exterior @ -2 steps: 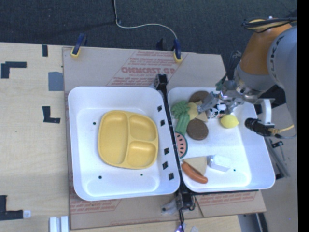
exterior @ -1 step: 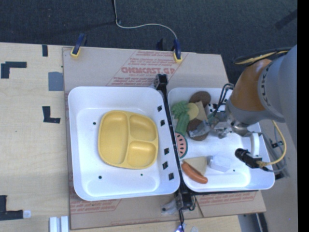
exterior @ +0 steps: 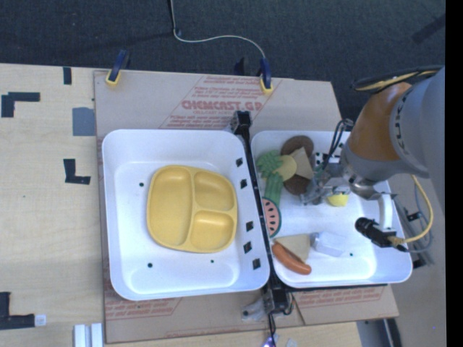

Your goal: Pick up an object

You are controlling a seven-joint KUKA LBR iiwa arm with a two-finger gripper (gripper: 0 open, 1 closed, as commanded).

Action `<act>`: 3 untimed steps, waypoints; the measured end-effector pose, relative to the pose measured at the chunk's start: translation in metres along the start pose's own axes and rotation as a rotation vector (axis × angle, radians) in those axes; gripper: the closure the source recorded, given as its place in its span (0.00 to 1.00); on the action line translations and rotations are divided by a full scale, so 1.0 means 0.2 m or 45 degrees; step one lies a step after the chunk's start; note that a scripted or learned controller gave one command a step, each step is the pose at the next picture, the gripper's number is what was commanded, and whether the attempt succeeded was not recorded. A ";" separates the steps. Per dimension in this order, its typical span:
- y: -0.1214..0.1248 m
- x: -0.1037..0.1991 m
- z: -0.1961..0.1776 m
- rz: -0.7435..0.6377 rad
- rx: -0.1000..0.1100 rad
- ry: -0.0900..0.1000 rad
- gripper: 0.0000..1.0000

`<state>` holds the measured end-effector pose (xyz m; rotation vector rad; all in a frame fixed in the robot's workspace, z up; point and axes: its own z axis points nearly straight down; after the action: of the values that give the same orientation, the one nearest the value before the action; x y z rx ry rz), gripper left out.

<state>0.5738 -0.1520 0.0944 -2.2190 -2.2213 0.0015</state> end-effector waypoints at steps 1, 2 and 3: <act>0.00 0.00 0.00 0.000 0.000 0.000 0.00; 0.11 -0.10 0.05 -0.001 0.003 0.003 0.00; 0.01 -0.17 0.04 -0.002 -0.007 -0.002 0.00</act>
<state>0.5753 -0.1857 0.0858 -2.2211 -2.2262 -0.0026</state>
